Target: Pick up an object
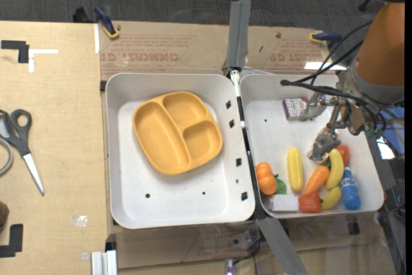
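The right bin [270, 106] holds several toy foods at its near end: a yellow corn cob [294, 168], an orange fruit [265, 178], a carrot [315, 179], a banana [334, 169], a red pepper [309, 202], a second yellow piece [331, 198] and a blue bottle [350, 192]. A small purple box [295, 107] lies near the far wall. My gripper [320, 147] hangs low over the bin, just above the carrot and left of the banana, between the corn and a red-orange ball [342, 152]. Nothing is visibly lifted.
The left bin [122, 158] holds a yellow divided plate [177, 131]. Scissors [24, 145] lie on the bench at far left. Cables [328, 67] trail from the arm over the right bin's far corner. Bare bin floor lies between the purple box and the corn.
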`<action>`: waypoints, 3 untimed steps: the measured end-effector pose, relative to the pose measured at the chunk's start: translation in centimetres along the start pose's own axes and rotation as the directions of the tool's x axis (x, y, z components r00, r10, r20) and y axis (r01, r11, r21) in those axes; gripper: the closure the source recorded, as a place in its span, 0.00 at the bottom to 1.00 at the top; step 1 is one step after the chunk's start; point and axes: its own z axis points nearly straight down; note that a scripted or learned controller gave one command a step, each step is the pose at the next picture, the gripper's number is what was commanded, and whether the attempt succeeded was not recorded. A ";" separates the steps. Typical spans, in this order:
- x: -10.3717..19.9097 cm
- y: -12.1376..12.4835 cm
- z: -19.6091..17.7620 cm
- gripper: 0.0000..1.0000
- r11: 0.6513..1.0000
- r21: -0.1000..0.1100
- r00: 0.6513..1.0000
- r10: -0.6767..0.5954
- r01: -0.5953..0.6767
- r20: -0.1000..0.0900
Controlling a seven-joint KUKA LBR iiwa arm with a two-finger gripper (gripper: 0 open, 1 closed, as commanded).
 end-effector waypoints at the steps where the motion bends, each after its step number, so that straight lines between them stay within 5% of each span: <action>1: 5.0 -2.6 15.0 0.00 0.958 0.001 0.958 -0.288 0.288 0.005; 2: -2.6 -3.4 15.4 0.00 0.961 0.001 0.961 -0.275 0.275 0.003; 3: 1.9 -2.7 15.5 0.00 0.980 -0.001 0.980 -0.201 0.201 0.000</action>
